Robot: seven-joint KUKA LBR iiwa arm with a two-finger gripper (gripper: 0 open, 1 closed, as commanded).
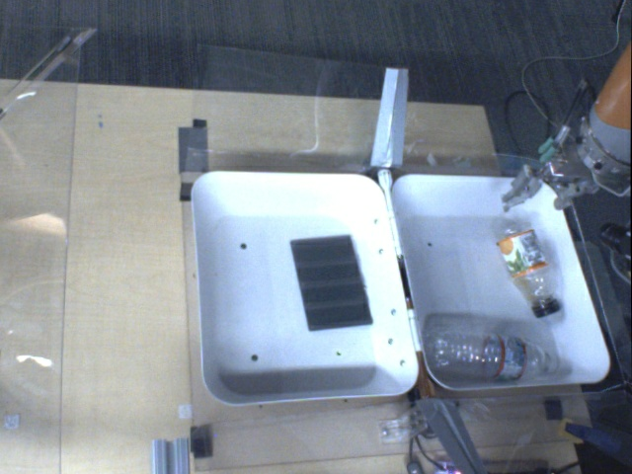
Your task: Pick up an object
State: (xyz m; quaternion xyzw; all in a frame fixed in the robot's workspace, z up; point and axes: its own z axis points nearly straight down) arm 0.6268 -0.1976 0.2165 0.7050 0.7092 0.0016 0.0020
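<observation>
Two bottles, one black tray

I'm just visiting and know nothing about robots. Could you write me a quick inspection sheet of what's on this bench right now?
Surface: wooden bench bearing a left bin and a right bin.
Job's things: dark ridged block in the left bin; small bottle and large clear bottle in the right bin.
Clutter: nothing seen.
Hand: hand above the right bin's far right corner, holding nothing.
Cables: cable looping at upper right.
Surroundings: dark floor beyond the bench.
</observation>
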